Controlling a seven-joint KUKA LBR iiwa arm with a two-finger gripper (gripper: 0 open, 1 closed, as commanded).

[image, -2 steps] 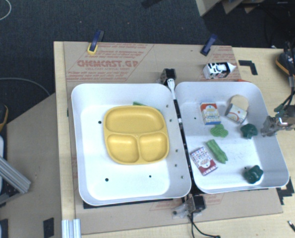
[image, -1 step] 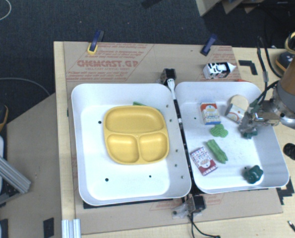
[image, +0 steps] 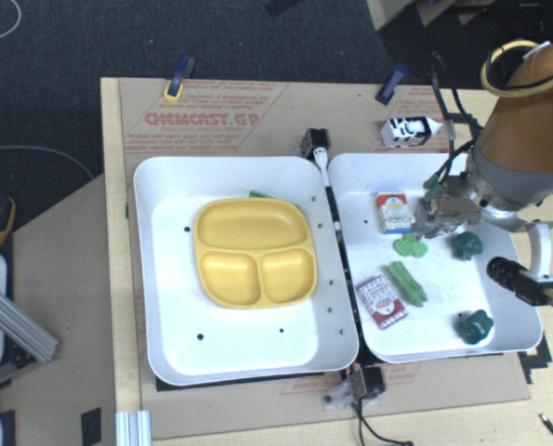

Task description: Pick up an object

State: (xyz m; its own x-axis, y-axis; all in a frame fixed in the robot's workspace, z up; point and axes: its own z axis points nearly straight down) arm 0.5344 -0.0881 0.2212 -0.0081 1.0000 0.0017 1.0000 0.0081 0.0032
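- On the far left of the bench, a yellow clip (image: 175, 84) pinches the far edge of the brown board (image: 211, 114) under my bins.
- The left bin (image: 155, 277) holds a yellow divided plate (image: 255, 251), one long section on its far side and two smaller ones on its near side.
- A sliver of something green (image: 262, 194) pokes out from behind the plate's far edge; I cannot tell what it is.
- Between the two bins, at their far corners, sits a small black clamp (image: 315, 141).
- The right bin (image: 443, 347) carries the things I could pick. Nearest its left wall lies a red and white packet (image: 381, 301), tilted.
- Just right of it is a long green piece (image: 408, 282), lying at a slant.
- Farther back stands a small carton (image: 393, 212) with red on top and blue at the bottom.
- A flat green leafy piece (image: 410, 245) lies just near of that carton, right beside my claw.
- My claw (image: 437, 219) hangs over the far middle of the right bin, just beside the carton. I cannot tell how wide it stands, nor whether it has anything.
- A dark green lump (image: 466, 243) lies just right of my claw.
- Another dark green lump (image: 475, 326) sits near the bin's near right corner.
- Beyond the bin's far rim rests a black and white toy (image: 411, 130).
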